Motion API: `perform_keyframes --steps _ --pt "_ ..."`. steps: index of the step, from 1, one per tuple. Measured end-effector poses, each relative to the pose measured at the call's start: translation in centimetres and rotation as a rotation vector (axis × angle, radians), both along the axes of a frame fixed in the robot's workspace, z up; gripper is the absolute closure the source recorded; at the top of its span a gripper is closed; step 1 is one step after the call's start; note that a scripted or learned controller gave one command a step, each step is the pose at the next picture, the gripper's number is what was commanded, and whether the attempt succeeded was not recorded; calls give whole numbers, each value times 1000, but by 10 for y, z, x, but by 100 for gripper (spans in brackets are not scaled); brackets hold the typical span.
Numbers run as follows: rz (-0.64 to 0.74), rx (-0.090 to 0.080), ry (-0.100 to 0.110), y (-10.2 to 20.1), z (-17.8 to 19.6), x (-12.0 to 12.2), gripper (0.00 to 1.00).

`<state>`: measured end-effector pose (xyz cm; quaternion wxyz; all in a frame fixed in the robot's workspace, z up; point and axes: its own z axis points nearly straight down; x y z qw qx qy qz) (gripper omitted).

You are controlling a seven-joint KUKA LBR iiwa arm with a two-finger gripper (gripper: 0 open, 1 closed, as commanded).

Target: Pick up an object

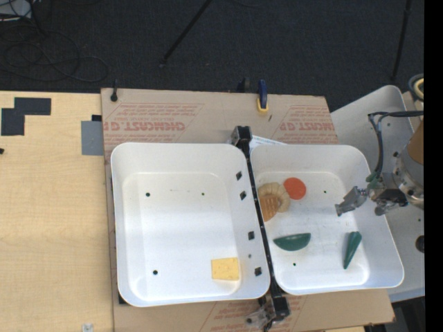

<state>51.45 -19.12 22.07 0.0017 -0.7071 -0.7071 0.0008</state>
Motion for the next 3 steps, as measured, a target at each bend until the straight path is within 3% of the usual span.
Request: perform_keyframes --steps 1,2,3 --pt "-2 5 11 33 -123 -12 0" --pt "5 -2 -4 6 -134 41 0" --pt "6 -1 -8 41 -132 116 0"
